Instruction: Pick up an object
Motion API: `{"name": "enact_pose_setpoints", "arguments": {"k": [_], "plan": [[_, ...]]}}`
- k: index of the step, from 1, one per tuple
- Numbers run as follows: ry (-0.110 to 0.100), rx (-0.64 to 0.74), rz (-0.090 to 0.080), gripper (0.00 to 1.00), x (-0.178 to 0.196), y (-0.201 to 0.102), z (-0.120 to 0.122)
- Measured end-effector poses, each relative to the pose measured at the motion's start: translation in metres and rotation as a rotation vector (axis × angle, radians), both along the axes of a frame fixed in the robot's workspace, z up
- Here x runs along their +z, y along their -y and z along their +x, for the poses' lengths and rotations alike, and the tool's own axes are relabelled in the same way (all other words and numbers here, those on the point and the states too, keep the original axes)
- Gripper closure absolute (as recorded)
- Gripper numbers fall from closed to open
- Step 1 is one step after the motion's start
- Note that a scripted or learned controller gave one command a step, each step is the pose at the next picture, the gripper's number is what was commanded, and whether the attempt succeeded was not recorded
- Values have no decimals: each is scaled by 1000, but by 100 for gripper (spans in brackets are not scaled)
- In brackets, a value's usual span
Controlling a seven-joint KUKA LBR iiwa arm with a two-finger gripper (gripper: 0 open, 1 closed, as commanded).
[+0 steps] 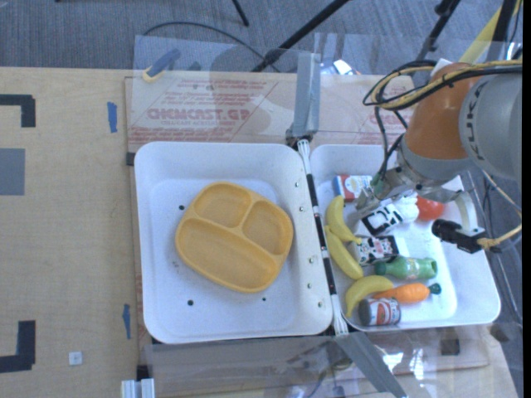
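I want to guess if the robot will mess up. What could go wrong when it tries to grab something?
The right bin is crowded: the bananas, green bottle, carrot and can lie close together, so the gripper might bump a neighbour or pinch two things at once. The bananas and the bottle are rounded, so they could slip out. The gripper also hangs near the divider between the bins and might knock it.

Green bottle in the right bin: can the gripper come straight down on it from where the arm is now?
Probably yes. The green bottle lies on its side with its top uncovered, but the carrot and a black-and-white carton crowd it.
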State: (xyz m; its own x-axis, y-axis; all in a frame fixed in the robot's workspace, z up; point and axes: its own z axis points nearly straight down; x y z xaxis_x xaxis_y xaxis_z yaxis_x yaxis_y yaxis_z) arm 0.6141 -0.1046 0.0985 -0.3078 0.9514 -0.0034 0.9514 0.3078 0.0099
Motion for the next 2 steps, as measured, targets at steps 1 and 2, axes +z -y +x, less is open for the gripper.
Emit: {"name": "enact_pose_setpoints", "arguments": {"k": [1, 2], "plan": [[0, 0, 0, 0, 0, 0, 0], [5, -1, -1, 100, 11, 0, 1]]}}
